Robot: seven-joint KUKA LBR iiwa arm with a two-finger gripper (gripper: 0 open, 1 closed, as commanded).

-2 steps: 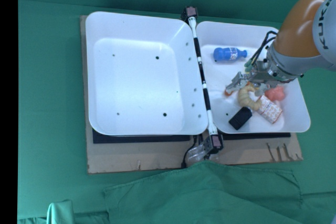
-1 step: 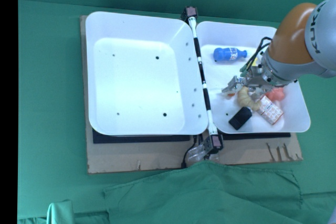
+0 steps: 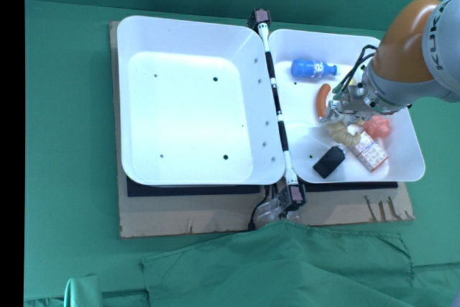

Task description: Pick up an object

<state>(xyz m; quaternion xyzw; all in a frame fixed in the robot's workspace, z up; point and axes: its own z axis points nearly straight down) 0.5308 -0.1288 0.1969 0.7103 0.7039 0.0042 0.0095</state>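
The right bin (image 3: 402, 172) holds a blue bottle (image 3: 313, 69), an orange-red sausage-shaped piece (image 3: 323, 101), a black block (image 3: 329, 161), a pale yellow item (image 3: 340, 131), a pink-red lump (image 3: 377, 127) and a red-and-white carton (image 3: 369, 149). My gripper (image 3: 343, 111) hangs low over the middle of this bin, just right of the sausage piece and directly above the yellow item. Its fingertips are hidden among the objects.
The left bin (image 3: 144, 32) lies beside it, split off by a black-and-white divider bar (image 3: 276, 101). Both bins rest on a cardboard sheet (image 3: 180, 223) over green cloth. A fold of green fabric (image 3: 287, 262) lies at the front.
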